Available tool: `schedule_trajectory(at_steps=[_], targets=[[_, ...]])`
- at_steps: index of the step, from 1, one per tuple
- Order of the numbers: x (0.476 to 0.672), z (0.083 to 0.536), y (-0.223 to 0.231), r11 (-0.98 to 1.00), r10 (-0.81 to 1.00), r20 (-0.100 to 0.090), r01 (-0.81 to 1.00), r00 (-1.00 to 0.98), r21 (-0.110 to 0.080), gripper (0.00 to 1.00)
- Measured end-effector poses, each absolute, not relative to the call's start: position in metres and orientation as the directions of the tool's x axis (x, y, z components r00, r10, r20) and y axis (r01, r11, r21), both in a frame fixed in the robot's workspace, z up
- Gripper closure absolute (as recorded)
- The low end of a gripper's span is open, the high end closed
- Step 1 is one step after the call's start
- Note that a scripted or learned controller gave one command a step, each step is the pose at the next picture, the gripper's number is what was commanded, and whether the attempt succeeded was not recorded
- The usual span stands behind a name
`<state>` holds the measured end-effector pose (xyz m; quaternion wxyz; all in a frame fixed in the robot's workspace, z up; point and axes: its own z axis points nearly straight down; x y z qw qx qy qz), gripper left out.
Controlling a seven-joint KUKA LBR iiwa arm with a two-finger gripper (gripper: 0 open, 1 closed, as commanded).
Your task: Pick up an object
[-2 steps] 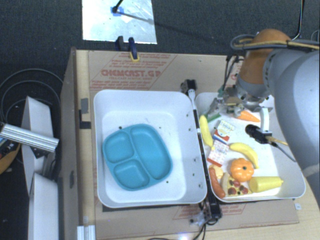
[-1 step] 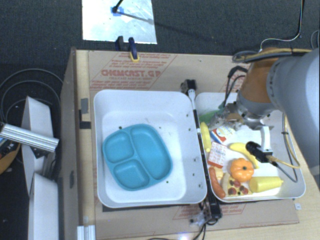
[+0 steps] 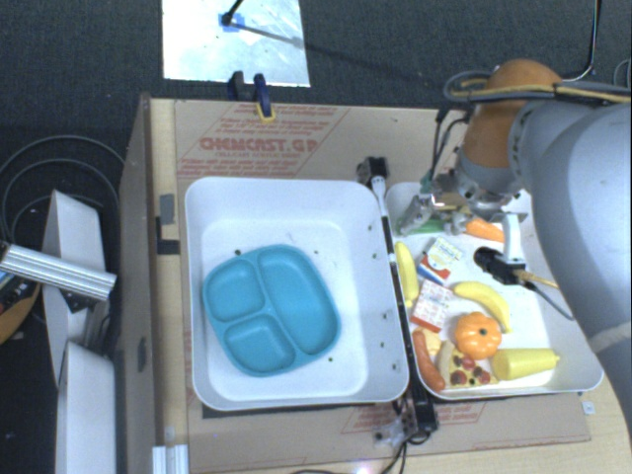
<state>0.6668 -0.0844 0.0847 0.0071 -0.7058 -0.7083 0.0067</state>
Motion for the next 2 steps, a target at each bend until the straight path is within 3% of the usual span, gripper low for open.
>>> schedule_trajectory(at_steps=[1,2], targets=[[0.549,0.084,-0.143,-0.008,1.0,-0.002,1.0,0.008,-0.008,0.0],[0.621,0.085,-0.143,0.006,1.0,-0.002,1.0,-0.006,0.008,0.0]])
